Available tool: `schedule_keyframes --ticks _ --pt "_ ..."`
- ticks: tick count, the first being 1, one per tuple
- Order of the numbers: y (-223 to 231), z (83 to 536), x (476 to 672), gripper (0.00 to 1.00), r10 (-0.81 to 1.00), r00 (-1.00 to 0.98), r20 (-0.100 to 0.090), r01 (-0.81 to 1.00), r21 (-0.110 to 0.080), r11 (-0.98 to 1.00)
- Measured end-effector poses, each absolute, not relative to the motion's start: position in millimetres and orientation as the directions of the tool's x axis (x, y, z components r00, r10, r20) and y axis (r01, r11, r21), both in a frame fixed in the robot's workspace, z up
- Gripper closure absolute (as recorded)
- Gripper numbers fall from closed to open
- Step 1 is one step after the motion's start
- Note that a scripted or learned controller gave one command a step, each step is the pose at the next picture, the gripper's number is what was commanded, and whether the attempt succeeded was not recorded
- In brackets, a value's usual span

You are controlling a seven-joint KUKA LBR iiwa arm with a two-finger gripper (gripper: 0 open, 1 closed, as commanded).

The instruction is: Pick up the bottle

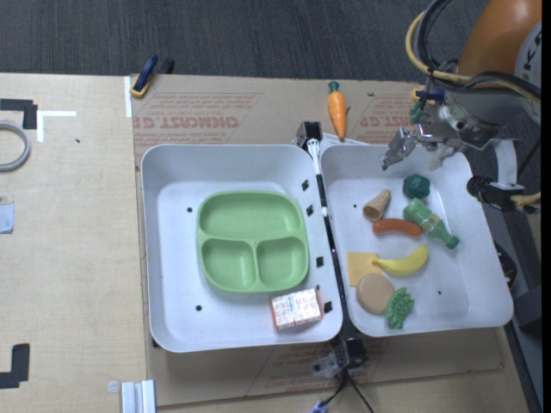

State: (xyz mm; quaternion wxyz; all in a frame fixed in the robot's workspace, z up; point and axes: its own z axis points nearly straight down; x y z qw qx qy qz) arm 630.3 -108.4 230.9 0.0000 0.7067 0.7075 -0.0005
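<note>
The green bottle (430,222) lies on its side in the right bin (465,291), toward its back right, neck pointing to the front right. A dark green round piece (416,185) rests just behind it and an orange-red sausage (396,226) touches its left side. My gripper (415,155) hangs over the bin's back edge, behind the bottle and well apart from it. Its fingers are open and spread, with nothing between them.
The right bin also holds a cone (376,203), a banana (405,262), a yellow slice (360,265), a round cookie (374,292) and broccoli (399,308). The left bin (164,231) holds a green divided plate (254,241) and a small carton (295,308). A carrot (336,110) lies behind the bins.
</note>
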Motion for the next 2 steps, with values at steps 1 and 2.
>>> schedule_keyframes --ticks 1,2 --pt "-108.9 240.6 630.6 1.0 1.0 -0.003 -0.002 1.0 0.0 0.003" --pt "-82.5 215.7 551.2 1.0 1.0 -0.03 -0.001 1.0 -0.001 0.03"
